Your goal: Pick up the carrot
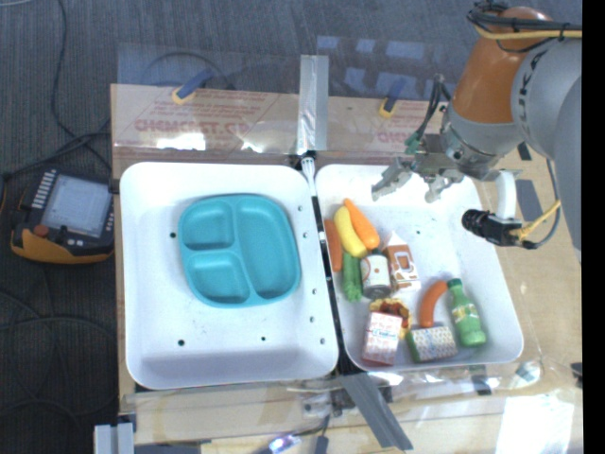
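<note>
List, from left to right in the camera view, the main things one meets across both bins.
Teal plastic divided plate → orange carrot → small white box with brown print → green plastic bottle.

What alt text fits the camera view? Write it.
The grey arm's tool hangs open above the right bin, up-right of the carrot lying among toy foods. The left bin holds a blue divided plate.

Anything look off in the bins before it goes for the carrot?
One thing: a thin orange piece lies wedged along the right bin's left wall, apart from the main pile. The carrot rests against the yellow item. No spills or damage visible.
</note>
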`<state>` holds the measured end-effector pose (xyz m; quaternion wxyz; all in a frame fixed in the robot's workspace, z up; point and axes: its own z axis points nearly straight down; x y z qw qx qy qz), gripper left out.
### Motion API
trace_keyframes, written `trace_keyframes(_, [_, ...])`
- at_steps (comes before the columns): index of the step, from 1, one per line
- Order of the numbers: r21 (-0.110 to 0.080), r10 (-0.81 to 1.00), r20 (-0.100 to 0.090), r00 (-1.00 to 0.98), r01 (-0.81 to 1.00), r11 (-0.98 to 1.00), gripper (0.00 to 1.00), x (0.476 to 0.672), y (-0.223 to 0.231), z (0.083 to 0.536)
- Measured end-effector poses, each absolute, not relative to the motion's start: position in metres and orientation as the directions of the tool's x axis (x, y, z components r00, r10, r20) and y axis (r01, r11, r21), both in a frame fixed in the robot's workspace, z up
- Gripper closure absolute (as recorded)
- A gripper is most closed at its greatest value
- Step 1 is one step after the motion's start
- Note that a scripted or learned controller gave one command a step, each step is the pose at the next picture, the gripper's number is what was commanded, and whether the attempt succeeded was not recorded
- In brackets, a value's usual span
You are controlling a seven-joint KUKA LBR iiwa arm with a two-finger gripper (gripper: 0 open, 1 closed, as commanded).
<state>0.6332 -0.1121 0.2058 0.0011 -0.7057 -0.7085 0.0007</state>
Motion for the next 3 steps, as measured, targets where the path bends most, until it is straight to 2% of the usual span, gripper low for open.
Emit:
trace_keyframes(1, [0.009, 0.969, -0.009, -0.245, 0.969, 0.245, 0.0, 0.653, -0.111, 0.108])
trace_keyframes(2, [0.002, 0.969, -0.001, -0.247, 0.969, 0.247, 1.0, 0.651, -0.108, 0.114])
trace_keyframes(3, [-0.001, 0.995, -0.001, -0.097, 0.995, 0.097, 1.0, 0.668, -0.068, 0.193])
